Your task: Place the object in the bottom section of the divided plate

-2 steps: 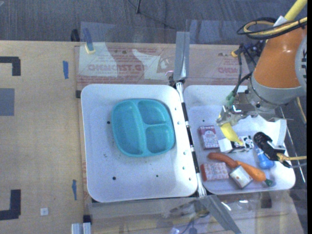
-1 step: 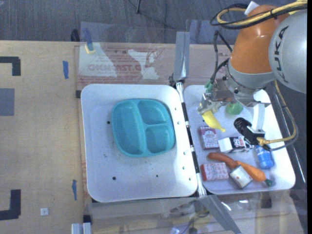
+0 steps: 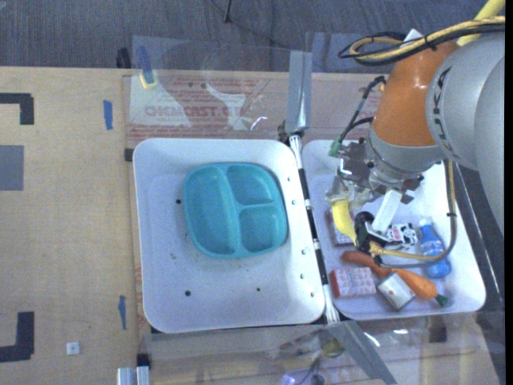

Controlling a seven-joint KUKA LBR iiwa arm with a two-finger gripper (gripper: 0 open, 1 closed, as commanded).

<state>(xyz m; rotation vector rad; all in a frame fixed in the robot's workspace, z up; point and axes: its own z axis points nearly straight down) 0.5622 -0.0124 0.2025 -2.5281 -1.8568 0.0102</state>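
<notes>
- Bench (image 3: pixel 64 239): tan board surface carrying both bins. Nothing here for you to act on.
- Grey arm with orange band (image 3: pixel 409 103): it reaches in from the right and hangs over the upper part of the right bin, its wrist covering much of what lies below.
- Left shallow white bin (image 3: pixel 232 295): holds the plate, with bare floor around it on all sides.
- Right shallow white bin (image 3: pixel 465 287): holds the clutter of small goods.
- Teal divided plastic plate (image 3: pixel 235 209): it sits in the upper middle of the left bin, with one long section on the left and two smaller ones stacked on the right. Judge the lower-right one as your bottom section.
- Jaws (image 3: pixel 365 184): low over the top of the clutter. You cannot tell from here whether they are spread or closed, and nothing is visibly pinched.
- Orange carrot-shaped toy (image 3: pixel 417 280): lies lower in the bin, well below the jaws.
- Yellow banana-shaped toy (image 3: pixel 343 220): lies lengthwise by the bin's left wall, just below and slightly left of the jaws. It looks like the likeliest pick, though the task names no object.
- Small red patterned packet (image 3: pixel 353 281) and small blue bottle-like item (image 3: pixel 433 243): crowded close by.
- Handling advice: you should close across the banana's narrow width, clear of its neighbours, confirm the hold on lifting, then carry it left over the divider.
</notes>
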